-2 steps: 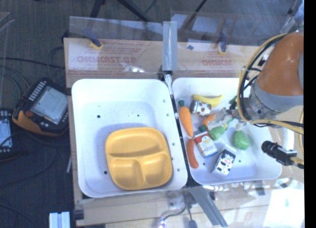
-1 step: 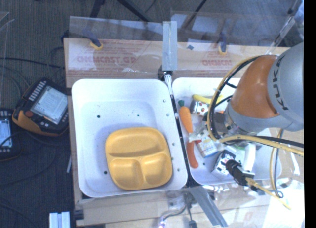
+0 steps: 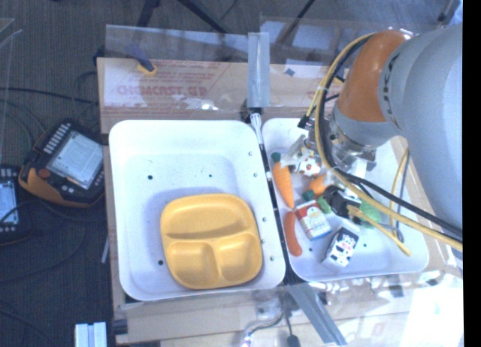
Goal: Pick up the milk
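The milk [image 3: 342,248] is a small carton with black and white patches, lying tilted near the front of the right bin [image 3: 409,261]. My gripper [image 3: 312,164] hangs low over the back part of that bin, under the orange wrist band, well behind the milk and apart from it. Cables from the arm cross the bin just behind the carton.
Two orange carrots [image 3: 282,185] [image 3: 292,234] lie along the right bin's left wall, with a red and white box [image 3: 314,220] and small green and orange pieces [image 3: 323,195] between them and the milk. A yellow divided plate [image 3: 211,240] sits in the left bin [image 3: 135,188].
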Available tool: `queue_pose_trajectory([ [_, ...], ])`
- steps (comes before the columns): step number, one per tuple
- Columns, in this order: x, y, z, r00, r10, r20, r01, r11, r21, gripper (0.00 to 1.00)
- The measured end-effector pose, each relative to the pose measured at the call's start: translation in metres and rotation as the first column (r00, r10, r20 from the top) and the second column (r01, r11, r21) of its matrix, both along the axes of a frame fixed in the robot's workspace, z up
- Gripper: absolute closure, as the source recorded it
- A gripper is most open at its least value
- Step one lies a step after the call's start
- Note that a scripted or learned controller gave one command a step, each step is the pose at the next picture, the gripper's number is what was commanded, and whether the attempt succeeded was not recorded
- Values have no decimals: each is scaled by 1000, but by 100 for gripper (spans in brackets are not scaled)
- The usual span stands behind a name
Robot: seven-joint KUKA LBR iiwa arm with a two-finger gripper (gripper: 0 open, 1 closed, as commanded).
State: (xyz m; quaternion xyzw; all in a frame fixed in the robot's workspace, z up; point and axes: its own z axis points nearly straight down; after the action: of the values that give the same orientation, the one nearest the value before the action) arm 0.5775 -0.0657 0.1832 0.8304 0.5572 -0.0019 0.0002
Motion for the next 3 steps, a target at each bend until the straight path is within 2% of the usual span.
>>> queue_pose_trajectory([
  [1, -64, -55, -20, 1000, -25, 2, 25, 1000, 1, 0],
  [2, -90, -50, -91, 999, -34, 17, 34, 999, 0, 0],
  [3, -95, -119, 21, 999, 36, -1, -36, 999, 0, 0],
])
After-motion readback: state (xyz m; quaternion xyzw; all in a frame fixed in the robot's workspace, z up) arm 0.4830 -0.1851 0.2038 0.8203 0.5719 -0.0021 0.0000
